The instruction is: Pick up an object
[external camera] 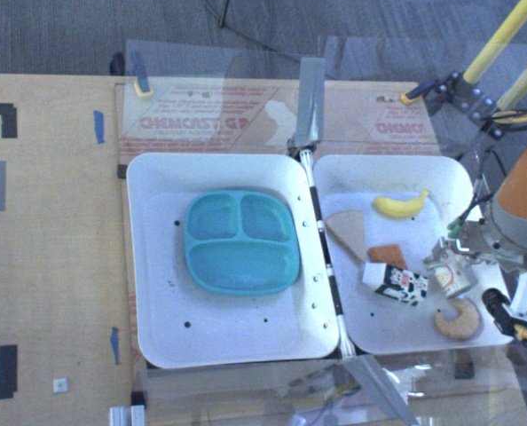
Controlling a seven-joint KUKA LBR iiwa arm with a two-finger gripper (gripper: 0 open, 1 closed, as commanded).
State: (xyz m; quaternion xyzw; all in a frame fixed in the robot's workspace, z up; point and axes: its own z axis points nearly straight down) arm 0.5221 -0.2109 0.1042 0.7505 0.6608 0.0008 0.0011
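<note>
**Two bins, arm low over the right one**

Two white bins sit side by side on the bench. The left bin (pixel 148 264) carries a teal divided plate (pixel 242 242). The right bin (pixel 397 322) holds a banana (pixel 400 204) at its far side, a tan wedge (pixel 346 232), an orange block (pixel 387 255), a small black-and-white carton (pixel 397 283) and a bagel (pixel 457 319) near the front. The hand (pixel 448 272) hangs low at the bin's right side, just right of the carton and above the bagel; whether it grips anything cannot be told.
</note>
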